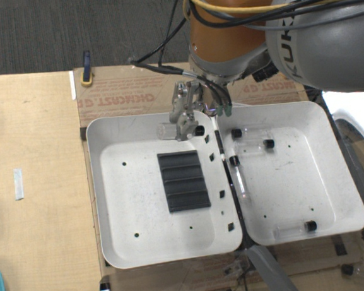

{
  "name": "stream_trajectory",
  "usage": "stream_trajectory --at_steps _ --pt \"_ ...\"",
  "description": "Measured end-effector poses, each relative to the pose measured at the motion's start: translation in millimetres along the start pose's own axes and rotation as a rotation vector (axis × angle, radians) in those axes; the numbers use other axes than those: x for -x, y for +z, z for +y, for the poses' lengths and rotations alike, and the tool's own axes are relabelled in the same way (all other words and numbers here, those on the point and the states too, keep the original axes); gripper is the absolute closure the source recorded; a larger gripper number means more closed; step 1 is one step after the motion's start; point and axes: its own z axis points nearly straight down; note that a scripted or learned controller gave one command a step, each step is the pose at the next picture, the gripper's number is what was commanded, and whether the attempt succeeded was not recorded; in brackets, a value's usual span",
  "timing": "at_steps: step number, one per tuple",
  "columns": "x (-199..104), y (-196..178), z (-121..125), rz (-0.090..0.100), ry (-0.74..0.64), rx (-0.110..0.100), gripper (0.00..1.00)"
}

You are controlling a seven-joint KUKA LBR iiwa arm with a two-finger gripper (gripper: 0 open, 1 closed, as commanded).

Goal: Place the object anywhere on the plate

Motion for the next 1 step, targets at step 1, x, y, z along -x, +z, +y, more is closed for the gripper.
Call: stream_trajectory --at_steps 1 --pt "45.2 -1.7 33.2 0.000 -0.300 0.001 1.00"
